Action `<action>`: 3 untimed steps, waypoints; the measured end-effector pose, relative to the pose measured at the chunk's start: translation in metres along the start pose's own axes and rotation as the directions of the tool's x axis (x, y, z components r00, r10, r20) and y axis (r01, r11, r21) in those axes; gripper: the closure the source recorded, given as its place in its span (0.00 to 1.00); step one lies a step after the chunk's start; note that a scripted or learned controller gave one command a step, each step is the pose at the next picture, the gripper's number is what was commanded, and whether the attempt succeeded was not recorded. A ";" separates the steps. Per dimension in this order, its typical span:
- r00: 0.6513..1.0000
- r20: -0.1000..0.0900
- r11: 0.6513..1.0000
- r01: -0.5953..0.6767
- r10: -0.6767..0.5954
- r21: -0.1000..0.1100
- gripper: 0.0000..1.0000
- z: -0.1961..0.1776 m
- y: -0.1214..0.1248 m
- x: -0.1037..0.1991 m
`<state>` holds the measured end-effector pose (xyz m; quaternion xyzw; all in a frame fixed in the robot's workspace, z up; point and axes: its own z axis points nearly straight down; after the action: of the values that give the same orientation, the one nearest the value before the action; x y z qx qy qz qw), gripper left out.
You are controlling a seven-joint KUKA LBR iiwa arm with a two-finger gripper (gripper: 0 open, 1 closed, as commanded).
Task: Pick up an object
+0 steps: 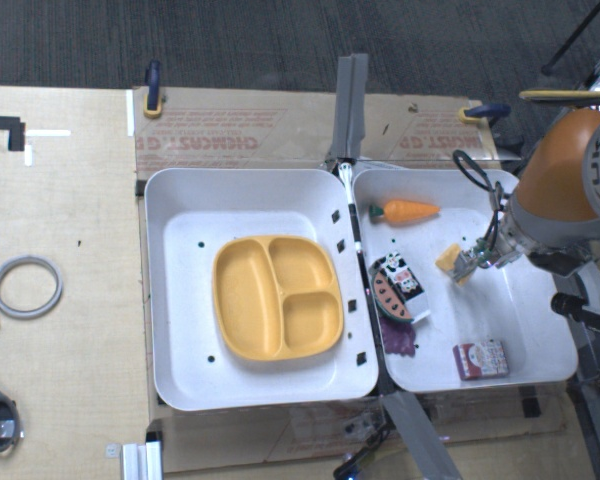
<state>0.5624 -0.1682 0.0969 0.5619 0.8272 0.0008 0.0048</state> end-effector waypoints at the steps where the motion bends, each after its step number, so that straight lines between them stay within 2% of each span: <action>1: 0.997 -0.004 0.997 -0.075 0.075 0.006 1.00 0.004 -0.010 -0.011; 2: 0.997 -0.005 0.997 -0.075 0.075 0.006 0.00 0.004 -0.010 -0.011; 3: 0.943 -0.002 0.943 -0.333 0.333 0.009 0.00 0.006 0.025 -0.036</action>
<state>0.5994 -0.1923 0.0918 0.6938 0.7202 -0.0008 0.0006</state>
